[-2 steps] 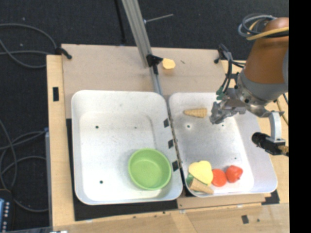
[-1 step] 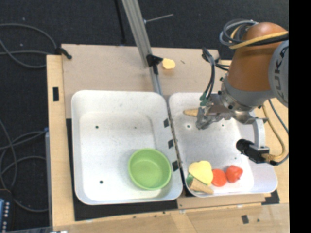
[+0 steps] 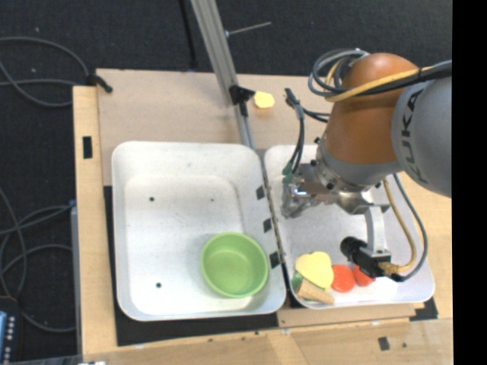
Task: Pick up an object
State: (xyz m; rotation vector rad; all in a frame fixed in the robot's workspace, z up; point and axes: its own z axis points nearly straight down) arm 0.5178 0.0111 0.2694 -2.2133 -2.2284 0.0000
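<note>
My gripper [image 3: 294,198] hangs over the near-left part of the right bin [image 3: 415,291], under the big orange wrist band [image 3: 365,112]. Nothing shows held in it. Just in front of it, in the bin's front left corner, lie a yellow heart-shaped piece [image 3: 315,268], an orange-red piece [image 3: 345,279], a smaller red piece [image 3: 364,277] and a tan cone-like piece [image 3: 316,294]. A green bowl [image 3: 234,265] sits upright in the front right corner of the left bin [image 3: 152,204].
A slanted aluminium post [image 3: 217,48] rises from the bench behind the bins. A small yellow object [image 3: 264,99] lies on the bench beside its foot. Cables loop around the arm's wrist, and a black fitting [image 3: 361,254] hangs above the red pieces.
</note>
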